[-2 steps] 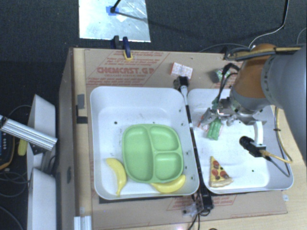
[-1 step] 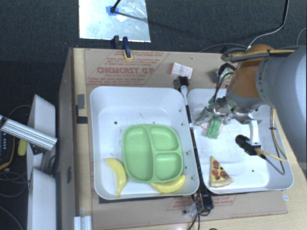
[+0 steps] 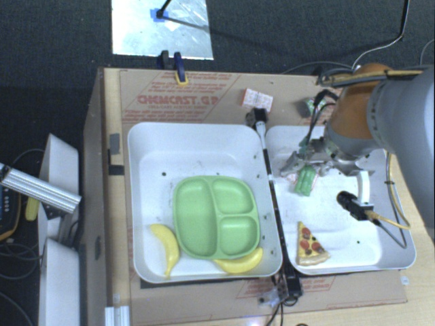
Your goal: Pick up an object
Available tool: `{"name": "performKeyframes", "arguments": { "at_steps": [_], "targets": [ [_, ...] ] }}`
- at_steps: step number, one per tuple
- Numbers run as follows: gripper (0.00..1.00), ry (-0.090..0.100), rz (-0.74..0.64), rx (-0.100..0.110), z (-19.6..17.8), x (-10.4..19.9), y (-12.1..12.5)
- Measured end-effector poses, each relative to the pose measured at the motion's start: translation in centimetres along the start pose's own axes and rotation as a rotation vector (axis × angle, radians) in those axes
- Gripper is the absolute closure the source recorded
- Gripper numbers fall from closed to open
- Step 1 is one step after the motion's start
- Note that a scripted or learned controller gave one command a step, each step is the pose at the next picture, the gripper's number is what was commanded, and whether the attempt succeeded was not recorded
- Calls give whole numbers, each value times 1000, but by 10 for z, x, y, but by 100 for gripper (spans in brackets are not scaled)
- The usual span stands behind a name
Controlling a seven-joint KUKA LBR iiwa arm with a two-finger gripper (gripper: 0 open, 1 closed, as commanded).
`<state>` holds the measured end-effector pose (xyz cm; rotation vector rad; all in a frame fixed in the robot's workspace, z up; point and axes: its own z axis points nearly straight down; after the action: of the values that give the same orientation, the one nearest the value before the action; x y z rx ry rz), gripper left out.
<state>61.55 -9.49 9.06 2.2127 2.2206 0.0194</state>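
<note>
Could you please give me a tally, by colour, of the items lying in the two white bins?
Green: 2, the divided plate and small green object
Yellow: 2, banana and banana
Red and orange: 1, pizza slice
Total: 5

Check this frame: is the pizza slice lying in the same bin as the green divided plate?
No. The pizza slice lies in the right bin, while the green divided plate sits in the left bin with two bananas.
</note>
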Motion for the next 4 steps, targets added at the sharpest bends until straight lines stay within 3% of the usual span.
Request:
{"name": "performKeyframes", "arguments": {
  "at_steps": [1,2,3,4],
  "targets": [
    [0,-5,2,10,-36,-16,6],
    [0,-4,-1,5,1,2,14],
    [100,-7,-3,-8,-12,2,17],
    [0,-7,-4,-7,-12,2,17]
  ]
}}
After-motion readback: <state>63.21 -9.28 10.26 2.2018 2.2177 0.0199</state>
